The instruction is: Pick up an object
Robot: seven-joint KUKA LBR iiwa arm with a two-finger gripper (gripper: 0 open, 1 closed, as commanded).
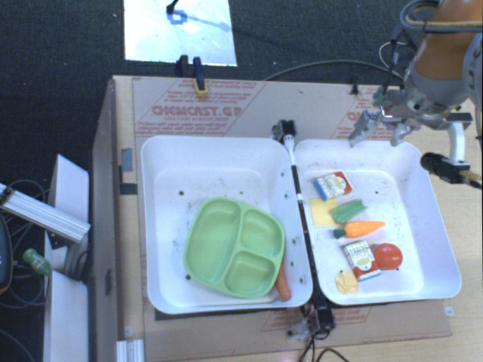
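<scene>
Two white bins side by side on the surface (226, 104), sharing a middle wall. Left bin (162, 202): one green divided plate (235, 246) filling the near centre, three compartments, far-left floor of the bin bare. One small orange sausage-like piece (283, 285) wedged between plate edge and middle wall, near corner. Right bin (430, 225): seven items clustered on the left half, right half and far strip bare. One blue-and-orange carton (333, 185) furthest back. One yellow flat piece (323, 213) under one green vegetable (348, 210). One orange carrot (361, 229) just nearer, lying crosswise. One red-and-white carton (360, 259) touching one red tomato (388, 256) on its right. One small pale yellow piece (346, 281) at the near edge, close to the wall. Gripper (383, 129) above the far rim of the right bin, well apart from every item, nothing between the fingers, spread apart. Grey arm with orange band (445, 36) entering from upper right. One clamp (198, 76) at the far edge of the surface.
</scene>
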